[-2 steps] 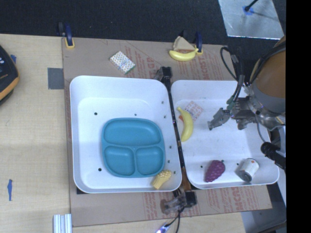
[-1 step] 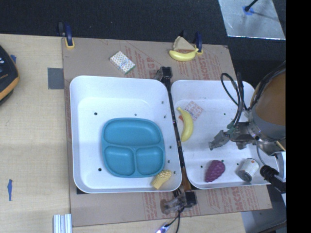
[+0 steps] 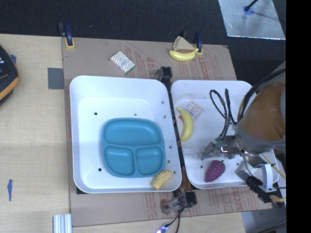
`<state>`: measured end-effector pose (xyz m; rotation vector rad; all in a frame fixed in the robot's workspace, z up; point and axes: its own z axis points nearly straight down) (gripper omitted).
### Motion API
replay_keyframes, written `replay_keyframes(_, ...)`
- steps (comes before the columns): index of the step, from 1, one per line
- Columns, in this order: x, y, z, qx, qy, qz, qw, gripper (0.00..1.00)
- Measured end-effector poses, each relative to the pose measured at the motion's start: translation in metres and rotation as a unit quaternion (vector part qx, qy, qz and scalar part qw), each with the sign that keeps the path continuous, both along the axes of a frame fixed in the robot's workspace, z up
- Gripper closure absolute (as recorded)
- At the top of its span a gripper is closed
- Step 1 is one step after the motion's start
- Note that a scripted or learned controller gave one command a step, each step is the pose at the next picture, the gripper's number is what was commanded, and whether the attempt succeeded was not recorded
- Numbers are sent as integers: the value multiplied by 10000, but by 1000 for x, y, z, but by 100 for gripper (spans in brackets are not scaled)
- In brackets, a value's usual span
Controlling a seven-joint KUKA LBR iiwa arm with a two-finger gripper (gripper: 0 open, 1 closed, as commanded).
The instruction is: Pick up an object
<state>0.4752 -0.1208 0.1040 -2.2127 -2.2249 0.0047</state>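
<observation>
In the right bin (image 3: 194,181) lie a yellow banana (image 3: 185,124), a small patterned packet (image 3: 194,109) and a purple bunch of grapes (image 3: 215,171). My gripper (image 3: 208,152) hangs low over this bin, just above the grapes and to the right of the banana; nothing shows in its grasp. The grey arm with its orange band (image 3: 265,115) covers the bin's right side. The left bin (image 3: 82,93) holds a blue divided plate (image 3: 133,147) and a yellow corn-like piece (image 3: 162,179) at its front right corner.
Black cables (image 3: 221,103) loop over the right bin's far side. Behind the bins lie a second banana with a sandwich-like toy (image 3: 183,51) and a patterned packet (image 3: 122,61). A black clamp (image 3: 165,73) sits between the bins. A yellow-black device (image 3: 6,76) lies far left.
</observation>
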Motion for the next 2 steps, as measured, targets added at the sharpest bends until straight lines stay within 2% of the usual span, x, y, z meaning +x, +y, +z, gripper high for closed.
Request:
replay_keyframes(1,0,-92,-12,-7,-15,-15,10000,0)
replay_keyframes(2,104,-91,-12,-3,-18,-5,10000,0)
